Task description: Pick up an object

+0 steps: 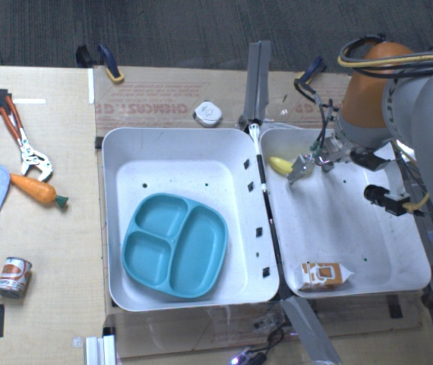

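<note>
Nearest, in the right shallow white bin (399, 268), a small orange-and-white carton (324, 275) lying by the front wall. In the left white bin (118, 204), a turquoise three-compartment plastic plate (175, 244). Farther back in the right bin, a small yellow banana-shaped object (280, 164) by the rear left corner, just left of the gripper (301, 169). Gripper lowered close beside it; open or closed, cannot tell. On the wooden surface (57, 242) at left, an orange carrot (34, 189).
</note>
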`<state>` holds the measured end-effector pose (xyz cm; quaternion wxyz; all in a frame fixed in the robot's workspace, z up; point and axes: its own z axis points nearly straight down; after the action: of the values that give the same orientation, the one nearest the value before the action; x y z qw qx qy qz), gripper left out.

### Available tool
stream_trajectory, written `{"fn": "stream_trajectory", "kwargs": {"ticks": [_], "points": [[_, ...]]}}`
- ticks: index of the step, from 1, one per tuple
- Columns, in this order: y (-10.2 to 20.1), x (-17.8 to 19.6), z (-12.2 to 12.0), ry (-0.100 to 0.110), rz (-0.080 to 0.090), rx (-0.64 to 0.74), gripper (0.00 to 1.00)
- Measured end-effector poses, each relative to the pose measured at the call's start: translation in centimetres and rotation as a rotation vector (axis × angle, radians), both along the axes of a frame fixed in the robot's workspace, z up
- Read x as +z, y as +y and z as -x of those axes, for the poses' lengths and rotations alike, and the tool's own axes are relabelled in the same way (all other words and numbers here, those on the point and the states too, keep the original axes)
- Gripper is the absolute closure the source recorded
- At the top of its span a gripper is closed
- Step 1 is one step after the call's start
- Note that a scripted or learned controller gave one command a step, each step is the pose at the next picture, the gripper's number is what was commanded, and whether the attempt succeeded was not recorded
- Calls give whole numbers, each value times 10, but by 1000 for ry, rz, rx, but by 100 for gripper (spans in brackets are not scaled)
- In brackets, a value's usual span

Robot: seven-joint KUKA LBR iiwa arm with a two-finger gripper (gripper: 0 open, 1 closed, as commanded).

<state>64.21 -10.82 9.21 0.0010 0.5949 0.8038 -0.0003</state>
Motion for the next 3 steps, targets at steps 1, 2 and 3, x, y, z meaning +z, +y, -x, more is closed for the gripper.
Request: {"fn": "stream_trajectory", "kwargs": {"ticks": [1,2,3], "points": [[9,215,126,0,0,94,0],[18,112,-17,0,0,336,0],[-12,6,-14,-3,1,525,0]]}}
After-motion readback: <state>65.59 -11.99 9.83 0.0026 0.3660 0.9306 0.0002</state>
